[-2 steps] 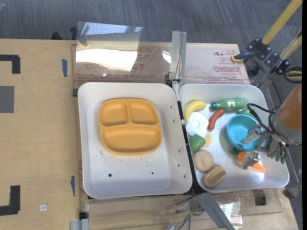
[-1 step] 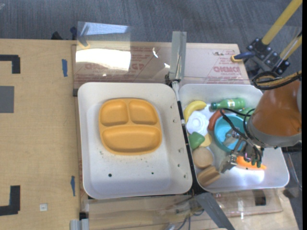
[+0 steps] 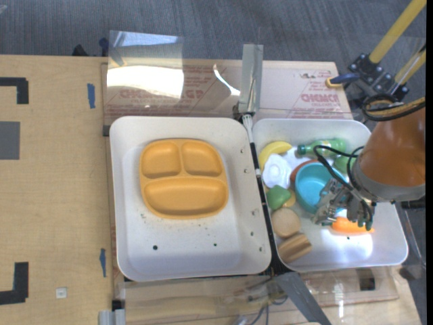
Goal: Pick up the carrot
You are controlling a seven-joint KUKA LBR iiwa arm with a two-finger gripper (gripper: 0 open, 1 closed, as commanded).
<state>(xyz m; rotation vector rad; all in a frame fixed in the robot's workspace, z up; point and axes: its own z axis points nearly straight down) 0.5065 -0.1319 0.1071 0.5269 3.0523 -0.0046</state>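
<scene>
Carrot (image 3: 350, 226) by R bin wall (image 3: 399, 239)

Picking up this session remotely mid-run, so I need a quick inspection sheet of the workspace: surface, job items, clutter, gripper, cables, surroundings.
Surface: two white bins side by side; left bin holds an orange divided plate and dark specks.
Job's things: carrot lies in the right bin, near its right wall.
Clutter: blue cup, yellow piece, white piece, green pieces, tan pieces, crowded left of the carrot.
Gripper: gripper low over the carrot; contact unclear.
Cables: dark cables run along the wrist.
Surroundings: cardboard board to the left, grey carpet beyond.
</scene>
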